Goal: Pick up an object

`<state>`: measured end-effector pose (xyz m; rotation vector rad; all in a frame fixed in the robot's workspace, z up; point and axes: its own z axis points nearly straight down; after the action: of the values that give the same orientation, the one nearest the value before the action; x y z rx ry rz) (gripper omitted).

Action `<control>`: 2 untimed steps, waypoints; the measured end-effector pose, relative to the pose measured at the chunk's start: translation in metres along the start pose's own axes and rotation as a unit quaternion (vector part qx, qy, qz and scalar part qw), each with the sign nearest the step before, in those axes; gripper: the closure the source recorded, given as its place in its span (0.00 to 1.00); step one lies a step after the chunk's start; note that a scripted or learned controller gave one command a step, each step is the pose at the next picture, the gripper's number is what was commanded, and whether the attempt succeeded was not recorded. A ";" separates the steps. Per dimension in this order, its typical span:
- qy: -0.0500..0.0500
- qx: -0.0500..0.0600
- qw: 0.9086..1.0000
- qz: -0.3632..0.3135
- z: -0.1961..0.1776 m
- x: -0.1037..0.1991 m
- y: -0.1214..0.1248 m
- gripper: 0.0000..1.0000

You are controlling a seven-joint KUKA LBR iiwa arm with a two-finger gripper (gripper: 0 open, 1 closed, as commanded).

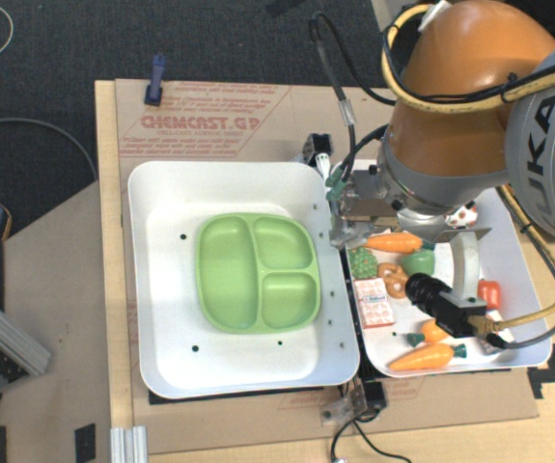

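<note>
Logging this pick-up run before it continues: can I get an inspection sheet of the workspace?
Surface: brown cardboard sheet under two shallow white bins.
Job's things: orange toy carrots, small red-and-white card, other small toys, all in right bin.
Clutter: green three-compartment plastic tray in left bin; blue clip.
Tool: hidden beneath the arm's wrist.
Cables: black and yellow hoses on arm.
Surroundings: dark carpet.

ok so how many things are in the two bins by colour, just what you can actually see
Green: 3, the divided plate in the left bin, two small pieces in the right
Orange: 3, carrots and a small piece
Red: 1
Brown pretzel: 1
White and red packet: 1
Total: 9 seen; the arm hides part of the right bin.
</note>
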<state>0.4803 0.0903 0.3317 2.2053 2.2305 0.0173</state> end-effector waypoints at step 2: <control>0.002 -0.003 1.000 0.003 -0.104 0.101 0.003 1.00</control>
<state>0.4805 0.1904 0.4358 2.2119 2.2222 0.0277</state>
